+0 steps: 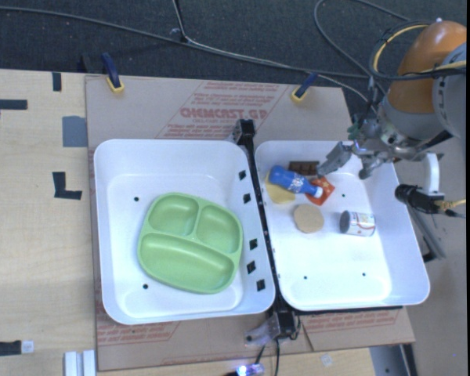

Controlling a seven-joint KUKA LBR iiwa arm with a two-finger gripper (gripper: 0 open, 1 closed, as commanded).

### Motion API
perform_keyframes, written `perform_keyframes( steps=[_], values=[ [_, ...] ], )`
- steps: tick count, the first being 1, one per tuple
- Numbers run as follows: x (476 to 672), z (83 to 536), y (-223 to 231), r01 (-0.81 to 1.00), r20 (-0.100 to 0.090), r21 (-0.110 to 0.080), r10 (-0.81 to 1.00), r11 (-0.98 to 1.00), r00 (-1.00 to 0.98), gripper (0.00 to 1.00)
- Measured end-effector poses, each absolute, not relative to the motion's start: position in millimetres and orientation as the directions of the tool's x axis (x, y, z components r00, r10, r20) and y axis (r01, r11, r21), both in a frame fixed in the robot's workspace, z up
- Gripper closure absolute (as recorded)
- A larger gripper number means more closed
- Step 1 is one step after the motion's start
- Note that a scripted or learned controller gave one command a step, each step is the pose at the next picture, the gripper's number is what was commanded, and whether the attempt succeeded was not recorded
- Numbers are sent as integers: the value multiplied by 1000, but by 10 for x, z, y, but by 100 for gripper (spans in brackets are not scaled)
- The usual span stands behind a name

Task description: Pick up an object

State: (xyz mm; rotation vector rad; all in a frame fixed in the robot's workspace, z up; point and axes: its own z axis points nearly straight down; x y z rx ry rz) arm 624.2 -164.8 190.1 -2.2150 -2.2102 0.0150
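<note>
Gripper (350,160) held open over the right bin's (403,288) far edge, nothing grasped, blue bottle (291,181) lying just left of it

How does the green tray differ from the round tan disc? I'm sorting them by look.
The green tray is far larger than the round tan disc. The tray has divided compartments; the disc is plain. The tray lies alone in the left bin; the disc lies among small items in the right bin. Both lie flat.

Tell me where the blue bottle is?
The blue bottle lies in the right bin, near its back-left corner beside the divider, with a yellow piece touching its front and a round tan disc just in front.
</note>
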Motion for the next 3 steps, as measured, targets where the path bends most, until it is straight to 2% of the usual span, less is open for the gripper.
perform_keyframes(
  steps=[1,3],
  values=[
    [6274,1991,-1644,1000,0,-2,1000,1,-1,0],
    [6219,1040,-1518,1000,0,-5,1000,2,-2,0]
  ],
)
